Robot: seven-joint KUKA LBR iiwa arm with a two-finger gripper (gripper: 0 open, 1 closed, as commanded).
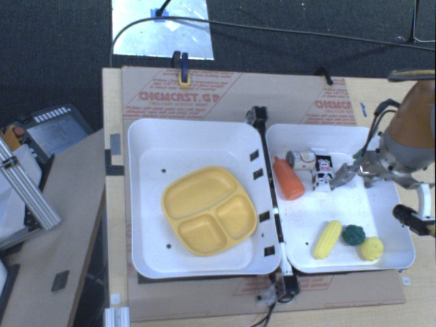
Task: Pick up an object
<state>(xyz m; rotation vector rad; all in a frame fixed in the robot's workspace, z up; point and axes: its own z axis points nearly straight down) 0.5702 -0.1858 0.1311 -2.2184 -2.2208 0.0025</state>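
While nothing's lifted yet – camera view: arm low in right bin (392, 182).
Progress: pick not done; grasp + lift left.
Gripper (325, 176): jaws' state – can't tell; by small white item (305, 159), carrot (288, 178).
Others: corn (327, 239), green thing (353, 235), lemon (371, 248).
Left bin (146, 148): yellow tray (208, 210).
Hidden: jaw tips blurred.

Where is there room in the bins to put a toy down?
Right bin: a bare patch in the middle, bordered by the carrot above left, the corn below and the gripper above. Its near right corner is crowded with corn, green ball and lemon. Left bin: only strips around the yellow tray, widest along the far side.
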